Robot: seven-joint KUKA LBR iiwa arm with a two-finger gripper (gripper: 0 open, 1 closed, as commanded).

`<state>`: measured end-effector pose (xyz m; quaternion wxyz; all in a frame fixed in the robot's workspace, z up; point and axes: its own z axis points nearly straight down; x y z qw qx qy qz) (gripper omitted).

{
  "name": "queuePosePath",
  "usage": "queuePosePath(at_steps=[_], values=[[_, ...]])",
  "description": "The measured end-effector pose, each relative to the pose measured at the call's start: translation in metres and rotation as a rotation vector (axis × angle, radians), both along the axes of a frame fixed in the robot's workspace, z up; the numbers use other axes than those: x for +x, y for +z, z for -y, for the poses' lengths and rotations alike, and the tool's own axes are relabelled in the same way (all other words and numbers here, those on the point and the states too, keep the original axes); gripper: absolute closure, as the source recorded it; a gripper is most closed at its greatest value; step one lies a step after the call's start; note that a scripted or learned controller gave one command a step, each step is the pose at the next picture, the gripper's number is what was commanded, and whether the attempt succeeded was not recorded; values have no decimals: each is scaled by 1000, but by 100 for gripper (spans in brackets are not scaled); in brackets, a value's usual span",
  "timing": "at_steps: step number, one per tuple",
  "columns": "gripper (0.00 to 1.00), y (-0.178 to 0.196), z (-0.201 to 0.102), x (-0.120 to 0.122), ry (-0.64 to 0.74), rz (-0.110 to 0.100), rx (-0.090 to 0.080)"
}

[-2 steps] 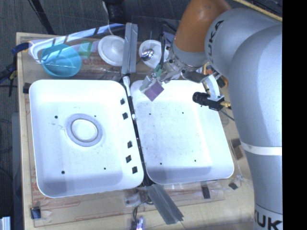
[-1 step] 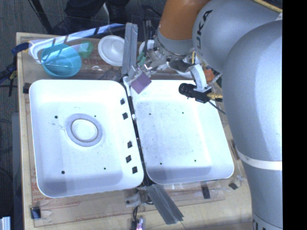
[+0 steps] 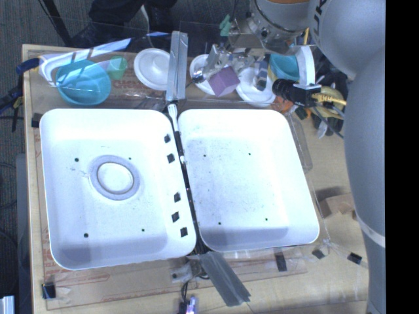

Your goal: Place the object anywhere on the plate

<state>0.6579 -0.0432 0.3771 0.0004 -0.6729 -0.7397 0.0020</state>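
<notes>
My tool [image 3: 226,64] holds the purple block [image 3: 224,81] between its fingers, beyond the bins. The plate [image 3: 115,178] awaits; transfer remains.

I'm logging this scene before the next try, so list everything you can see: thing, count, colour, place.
bins: 2, white, side by side on the bench
plate: 1, white with grey rim, in the left bin
purple block: 1, purple, behind the right bin, under the hand
blue bowl: 1, light blue, behind the left bin
white bowl: 1, white, behind the left bin, right of the blue bowl
arm: 1, grey with orange band, at the view's right
hand: 1, metal, above the purple block
</notes>
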Motion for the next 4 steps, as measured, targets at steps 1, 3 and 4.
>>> queuePosePath(at_steps=[1,3,4], values=[[100,-82,-47,-16,72,-7,1],[100,-132,-67,-31,14,-7,2],[100,-133,-128,-25,113,-4,1]])
